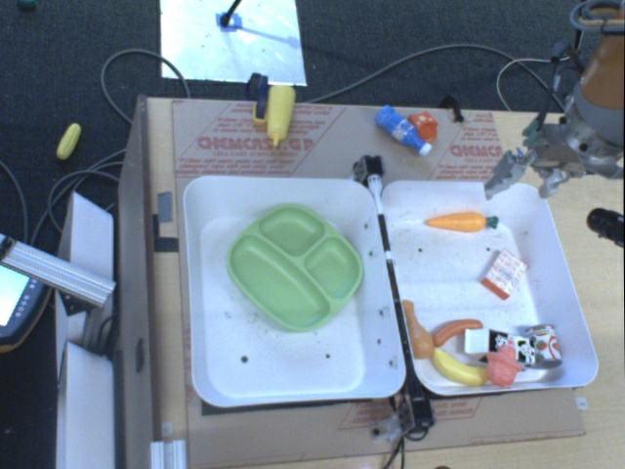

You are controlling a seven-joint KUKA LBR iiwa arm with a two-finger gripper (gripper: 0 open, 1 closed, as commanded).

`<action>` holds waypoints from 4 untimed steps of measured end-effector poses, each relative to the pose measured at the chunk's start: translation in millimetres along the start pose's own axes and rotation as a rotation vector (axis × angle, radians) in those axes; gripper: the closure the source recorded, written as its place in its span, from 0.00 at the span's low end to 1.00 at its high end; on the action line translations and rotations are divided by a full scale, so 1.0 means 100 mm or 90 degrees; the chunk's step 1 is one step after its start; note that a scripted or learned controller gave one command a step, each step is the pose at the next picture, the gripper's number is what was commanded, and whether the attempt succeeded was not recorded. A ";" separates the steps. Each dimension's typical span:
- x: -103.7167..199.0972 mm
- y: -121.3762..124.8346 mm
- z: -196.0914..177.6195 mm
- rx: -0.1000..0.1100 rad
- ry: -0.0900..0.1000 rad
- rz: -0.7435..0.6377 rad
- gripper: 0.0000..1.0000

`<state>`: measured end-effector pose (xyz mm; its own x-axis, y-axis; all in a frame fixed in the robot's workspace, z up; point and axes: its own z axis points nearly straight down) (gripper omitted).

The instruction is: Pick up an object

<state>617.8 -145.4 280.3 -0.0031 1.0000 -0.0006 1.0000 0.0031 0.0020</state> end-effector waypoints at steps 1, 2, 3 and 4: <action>0.03 -0.10 1.14 0.002 0.000 0.001 0.00; -0.10 -0.18 1.94 -0.003 0.000 0.000 0.00; -0.29 -0.44 1.42 -0.001 -0.001 0.002 0.00; -0.34 -0.70 1.70 0.001 0.000 0.001 0.00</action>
<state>547.8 -179.9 110.6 -0.0011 1.0000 -0.0006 1.0000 0.0011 0.0007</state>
